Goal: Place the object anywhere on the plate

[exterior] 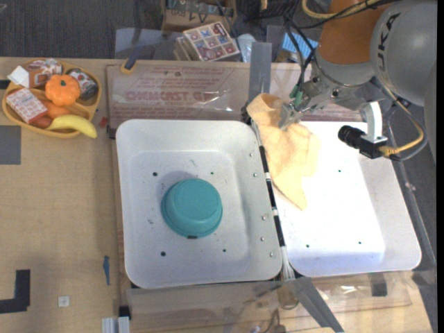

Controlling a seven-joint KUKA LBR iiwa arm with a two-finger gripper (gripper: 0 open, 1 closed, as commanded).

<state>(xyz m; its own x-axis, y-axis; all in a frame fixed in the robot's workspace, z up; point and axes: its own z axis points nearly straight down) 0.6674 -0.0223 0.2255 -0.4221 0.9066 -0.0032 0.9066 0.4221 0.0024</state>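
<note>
The gripper (291, 114) pinches the cloth (291, 159) by its upper edge, at about eleven o'clock in the right bin (361, 220). The cloth hangs from that corner and drapes down along the divider, lifted so it can travel. The plate (192, 207), teal and apparently upside down, sits centrally in the left bin (139, 151), toward eight o'clock from the gripper.

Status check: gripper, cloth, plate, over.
Gripper pinching yellow cloth, cloth draped over right bin's left edge. Teal plate upside down in left bin. Nothing between.
</note>
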